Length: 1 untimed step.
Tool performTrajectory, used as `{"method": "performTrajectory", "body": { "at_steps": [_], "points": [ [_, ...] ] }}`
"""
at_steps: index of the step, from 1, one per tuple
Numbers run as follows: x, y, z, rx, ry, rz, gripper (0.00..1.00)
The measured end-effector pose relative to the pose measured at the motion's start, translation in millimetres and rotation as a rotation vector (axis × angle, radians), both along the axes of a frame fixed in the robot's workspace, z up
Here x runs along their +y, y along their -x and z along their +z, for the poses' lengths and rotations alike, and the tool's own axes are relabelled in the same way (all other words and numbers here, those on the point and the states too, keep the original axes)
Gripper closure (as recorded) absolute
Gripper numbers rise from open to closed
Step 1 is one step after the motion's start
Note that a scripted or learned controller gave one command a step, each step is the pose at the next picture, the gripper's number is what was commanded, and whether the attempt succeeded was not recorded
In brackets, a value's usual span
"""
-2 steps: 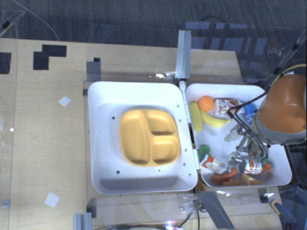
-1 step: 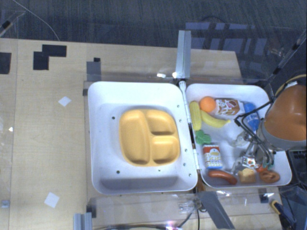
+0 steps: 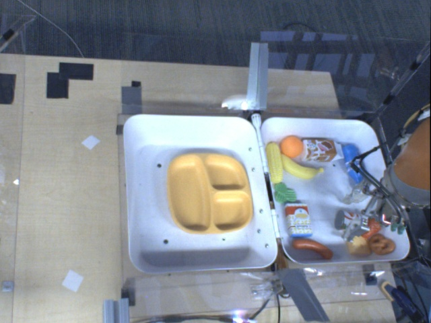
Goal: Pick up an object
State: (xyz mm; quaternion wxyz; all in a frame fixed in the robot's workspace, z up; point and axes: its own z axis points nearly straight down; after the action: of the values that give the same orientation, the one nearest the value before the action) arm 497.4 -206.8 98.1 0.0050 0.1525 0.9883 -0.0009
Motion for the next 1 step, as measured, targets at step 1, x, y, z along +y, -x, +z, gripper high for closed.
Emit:
{"method": "performTrajectory", "body": {
  "at_steps": [1],
  "points": [
    [2.3, -60.1, 13.3, -0.002, -0.005, -0.373, 0.0]
  ]
}}
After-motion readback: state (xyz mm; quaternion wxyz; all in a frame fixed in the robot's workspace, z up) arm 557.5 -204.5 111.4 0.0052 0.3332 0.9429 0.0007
